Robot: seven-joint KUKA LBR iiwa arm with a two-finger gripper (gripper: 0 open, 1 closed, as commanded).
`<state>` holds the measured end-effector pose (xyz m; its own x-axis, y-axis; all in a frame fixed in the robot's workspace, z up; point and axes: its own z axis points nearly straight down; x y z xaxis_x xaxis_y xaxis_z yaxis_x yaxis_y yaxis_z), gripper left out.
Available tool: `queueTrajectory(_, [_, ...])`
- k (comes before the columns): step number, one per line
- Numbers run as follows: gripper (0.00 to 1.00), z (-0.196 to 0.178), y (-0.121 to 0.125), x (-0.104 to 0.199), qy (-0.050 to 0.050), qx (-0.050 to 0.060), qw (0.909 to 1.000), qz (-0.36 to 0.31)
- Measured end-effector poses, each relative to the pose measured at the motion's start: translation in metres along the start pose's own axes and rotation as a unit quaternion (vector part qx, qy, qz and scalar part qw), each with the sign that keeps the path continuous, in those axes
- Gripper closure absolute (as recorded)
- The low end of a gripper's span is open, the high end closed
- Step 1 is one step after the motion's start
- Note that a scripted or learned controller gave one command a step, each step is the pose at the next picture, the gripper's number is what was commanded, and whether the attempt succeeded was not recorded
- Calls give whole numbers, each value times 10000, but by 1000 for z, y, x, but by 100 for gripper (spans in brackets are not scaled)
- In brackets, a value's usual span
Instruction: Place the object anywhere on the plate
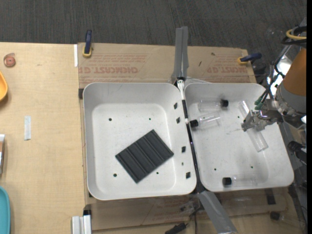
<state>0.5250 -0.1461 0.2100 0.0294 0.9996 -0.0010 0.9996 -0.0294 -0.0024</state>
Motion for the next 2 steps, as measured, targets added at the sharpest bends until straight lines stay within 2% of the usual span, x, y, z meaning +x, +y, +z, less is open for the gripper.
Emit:
queueTrajectory(1, [100,-2,40,91,-3,-3,9928,-1202])
queueTrajectory(2, [100,-48,14,180,-3,-4,9877,-1566])
